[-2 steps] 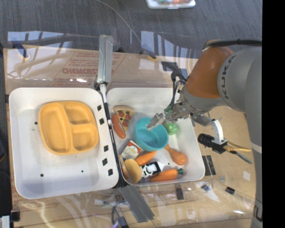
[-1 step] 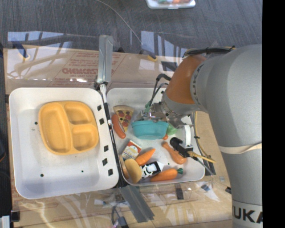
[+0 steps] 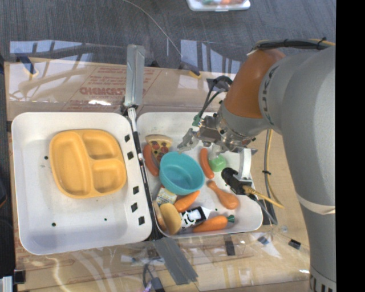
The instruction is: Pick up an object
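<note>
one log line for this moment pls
tool over right bin | above green toy | nothing seen held | tray in left bin

A: Gripper (image 3: 215, 149) fingertips?
B: Can't tell, wrist hardware covers them.
A: Right bin (image 3: 171, 118)?
B: Far right rim hidden under the arm (image 3: 296, 102). Arm itself cut off at the right and bottom edges.
A: Top edge?
B: White tray (image 3: 219, 4) cropped, contents unreadable.
A: Small stuff?
B: Black-and-white item (image 3: 194, 216) by the carrot (image 3: 212, 223), too small to identify.
</note>
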You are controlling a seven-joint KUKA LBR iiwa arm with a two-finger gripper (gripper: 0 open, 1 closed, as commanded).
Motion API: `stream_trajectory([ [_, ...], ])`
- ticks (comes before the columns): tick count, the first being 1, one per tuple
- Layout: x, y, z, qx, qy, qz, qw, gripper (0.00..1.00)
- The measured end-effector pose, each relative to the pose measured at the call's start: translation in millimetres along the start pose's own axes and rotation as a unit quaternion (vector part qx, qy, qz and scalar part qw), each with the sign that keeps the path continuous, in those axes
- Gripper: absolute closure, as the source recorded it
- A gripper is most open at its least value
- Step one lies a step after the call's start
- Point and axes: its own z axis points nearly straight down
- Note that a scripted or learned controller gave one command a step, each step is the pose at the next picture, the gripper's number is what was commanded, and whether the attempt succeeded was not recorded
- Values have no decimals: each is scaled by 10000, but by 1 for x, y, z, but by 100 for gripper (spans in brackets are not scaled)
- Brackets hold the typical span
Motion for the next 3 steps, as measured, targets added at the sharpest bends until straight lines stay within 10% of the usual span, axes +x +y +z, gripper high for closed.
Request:
stream_trajectory([
  [1,-64,12,109,21,-4,215,9998,0],
  [2,-63,12,99,34,4,196,9998,100],
  [3,-60,69,105,-13,-3,804,9968,100],
])
